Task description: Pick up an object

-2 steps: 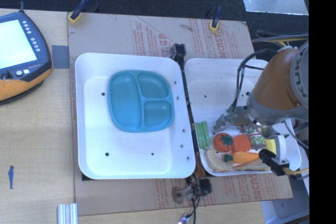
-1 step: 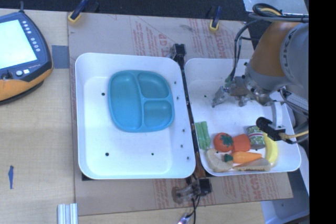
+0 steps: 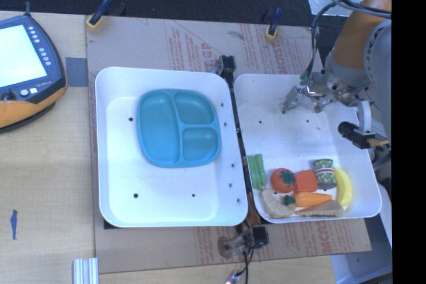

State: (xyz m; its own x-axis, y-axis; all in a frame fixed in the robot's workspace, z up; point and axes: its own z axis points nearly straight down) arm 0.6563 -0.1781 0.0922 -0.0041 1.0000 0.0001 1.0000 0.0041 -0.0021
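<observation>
Arm (image 3: 363, 43) enters from the right, orange band up top, wrist bent down over the far part of the right bin (image 3: 266, 143). Gripper (image 3: 307, 102) sits low above the bin floor, fingers spread, nothing between them.

Bench (image 3: 46, 169) is light wood with a cardboard sheet (image 3: 193, 43) clamped at the far edge; dark floor beyond. Left bin (image 3: 113, 163) holds a blue divided plate (image 3: 178, 128). Teach pendant (image 3: 26, 70) lies at the bench's left edge.

Pickable items are bunched in the right bin's near corner, well apart from the gripper: banana (image 3: 343, 187), carrot (image 3: 313, 199), tomato (image 3: 283, 179), green piece (image 3: 256, 171) against the left wall.
</observation>
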